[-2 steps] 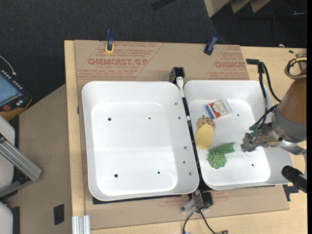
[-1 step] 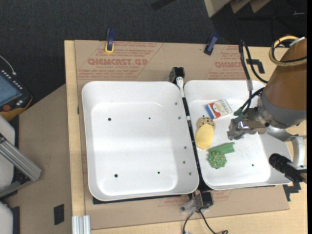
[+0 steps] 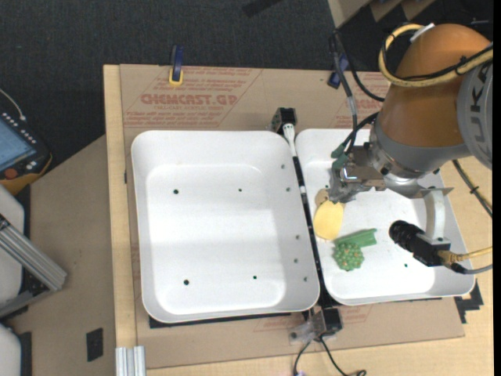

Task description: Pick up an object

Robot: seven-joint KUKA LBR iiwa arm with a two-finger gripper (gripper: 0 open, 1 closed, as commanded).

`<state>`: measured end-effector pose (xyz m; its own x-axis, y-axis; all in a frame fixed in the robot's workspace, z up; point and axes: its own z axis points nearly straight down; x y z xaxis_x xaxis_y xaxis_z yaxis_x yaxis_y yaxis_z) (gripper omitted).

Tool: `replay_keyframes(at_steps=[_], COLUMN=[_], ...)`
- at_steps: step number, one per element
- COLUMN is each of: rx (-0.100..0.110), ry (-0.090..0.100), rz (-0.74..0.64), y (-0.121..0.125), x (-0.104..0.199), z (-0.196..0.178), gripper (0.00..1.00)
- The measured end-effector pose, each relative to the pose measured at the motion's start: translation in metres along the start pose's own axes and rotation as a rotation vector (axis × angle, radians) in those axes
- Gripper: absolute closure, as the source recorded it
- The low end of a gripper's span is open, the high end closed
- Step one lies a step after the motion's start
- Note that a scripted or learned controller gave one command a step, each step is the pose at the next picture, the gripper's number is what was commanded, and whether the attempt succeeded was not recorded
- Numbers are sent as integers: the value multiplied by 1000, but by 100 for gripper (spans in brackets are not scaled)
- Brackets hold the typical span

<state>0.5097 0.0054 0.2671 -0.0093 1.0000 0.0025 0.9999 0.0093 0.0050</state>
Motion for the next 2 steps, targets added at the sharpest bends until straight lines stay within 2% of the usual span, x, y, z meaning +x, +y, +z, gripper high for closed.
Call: replay_keyframes(at_steps=[1,2], rx=[-4,-9], ry=[-1,3], rz=[3,1], y=[19,-8], x=[44,102], z=[-57,-174], gripper=[100,100])
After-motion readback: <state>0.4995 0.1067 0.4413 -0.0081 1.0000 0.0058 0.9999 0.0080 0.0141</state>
